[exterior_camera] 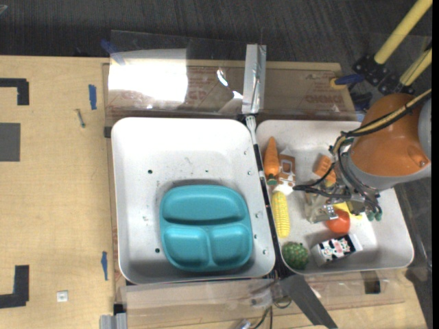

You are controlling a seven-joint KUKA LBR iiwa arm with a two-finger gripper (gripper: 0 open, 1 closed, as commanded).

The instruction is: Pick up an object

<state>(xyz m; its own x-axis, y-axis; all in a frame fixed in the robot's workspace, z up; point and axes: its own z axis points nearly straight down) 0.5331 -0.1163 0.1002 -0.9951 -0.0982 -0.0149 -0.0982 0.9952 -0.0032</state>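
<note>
Two white bins: left bin (130,149) holds one teal tray (204,226). Right bin (394,249): one carrot (271,157) at 10 o'clock, one corn cob (280,212), one green ball (296,254) at 7. Hand (336,208) central, grip undeterminable.

Corn (280,214), carrot (271,157) and broccoli (296,254) crowd the right bin's (401,249) left side

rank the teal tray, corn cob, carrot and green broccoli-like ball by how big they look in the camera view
1. teal tray
2. corn cob
3. carrot, slightly shorter than the corn
4. green ball
</note>
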